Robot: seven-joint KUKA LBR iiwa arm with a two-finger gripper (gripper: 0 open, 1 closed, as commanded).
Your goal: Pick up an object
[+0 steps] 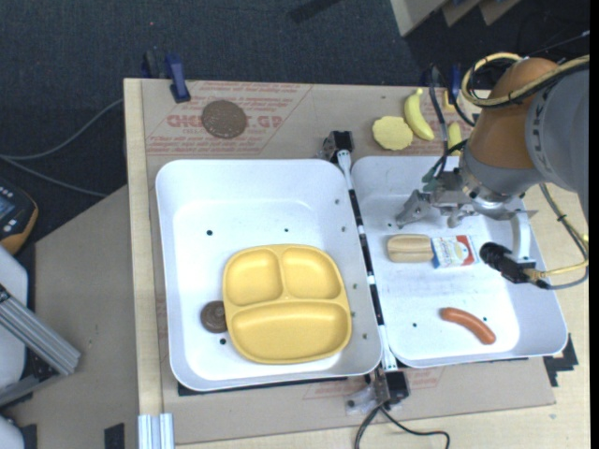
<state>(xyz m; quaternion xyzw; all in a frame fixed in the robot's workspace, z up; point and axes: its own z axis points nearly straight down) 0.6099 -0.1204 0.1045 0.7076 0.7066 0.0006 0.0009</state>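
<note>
Hovering over the far part of the right bin, my gripper hangs just beyond the bread roll, which I take as landmark for this entry. Finger state: cannot tell from this angle; nothing is visibly held.

The roll lies on the bin floor near the divider between the bins. Touching its right end is a small red-and-white packet. Nearer the camera than the roll and to its right lies a sausage, well apart from it. My arm, with its orange band, comes in from the right, beyond the roll.

Left of the roll, across the divider, the left bin holds a yellow divided tray, with a brown disc just beside the tray's left edge.

Beyond the roll, outside the bins on the bench, sit a banana and a yellow round piece. Another brown disc lies far left of those.
</note>
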